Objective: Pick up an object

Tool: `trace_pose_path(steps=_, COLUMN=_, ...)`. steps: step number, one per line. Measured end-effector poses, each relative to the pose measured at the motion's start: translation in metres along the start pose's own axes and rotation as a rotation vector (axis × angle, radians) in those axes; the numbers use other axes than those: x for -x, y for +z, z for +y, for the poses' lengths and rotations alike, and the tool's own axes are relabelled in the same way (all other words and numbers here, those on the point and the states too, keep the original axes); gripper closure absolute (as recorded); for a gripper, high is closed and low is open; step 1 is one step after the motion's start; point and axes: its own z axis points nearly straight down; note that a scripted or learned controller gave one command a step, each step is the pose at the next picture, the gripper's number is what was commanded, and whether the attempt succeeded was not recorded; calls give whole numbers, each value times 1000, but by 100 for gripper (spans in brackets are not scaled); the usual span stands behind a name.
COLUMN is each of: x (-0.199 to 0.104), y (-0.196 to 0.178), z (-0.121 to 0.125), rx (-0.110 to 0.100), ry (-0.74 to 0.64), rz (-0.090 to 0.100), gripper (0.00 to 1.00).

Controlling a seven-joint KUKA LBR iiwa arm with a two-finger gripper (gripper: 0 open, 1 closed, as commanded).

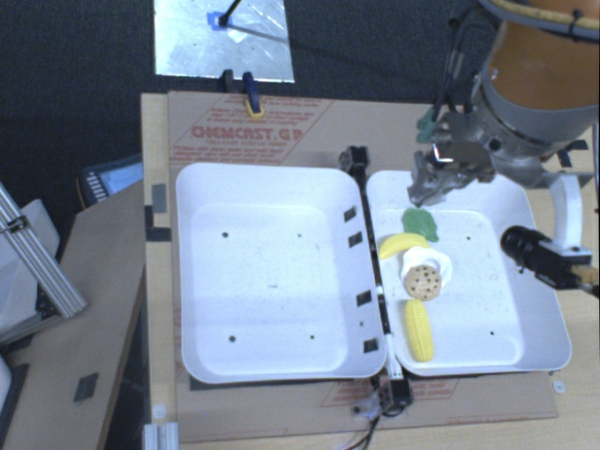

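Note:
The right bin holds a green piece, a yellow banana, a round cookie resting on a white item, and a corn cob. All of them lie along the bin's left side. My gripper hangs over the far left corner of that bin, just above the green piece. Nothing shows between its fingers.
The left bin sits beside the right one, joined by black clips along the divider. A black cylindrical part of the arm reaches over the right bin's right edge. A foil sheet lies beyond the bench.

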Motion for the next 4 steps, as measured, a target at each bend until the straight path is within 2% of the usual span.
trace_pose_path(steps=1, x=-44, y=-2, z=1, rx=-6, ry=2, rz=-2, gripper=100)
trace_pose_path(steps=2, x=-114, y=6, z=1, rx=-8, ry=-1, rz=-1, gripper=100)
trace_pose_path(steps=3, x=-121, y=-81, z=18, rx=1, ry=5, rz=1, gripper=100)
trace_pose_path(steps=4, x=-141, y=-37, z=2, rx=-12, ry=3, rz=-4, gripper=100)
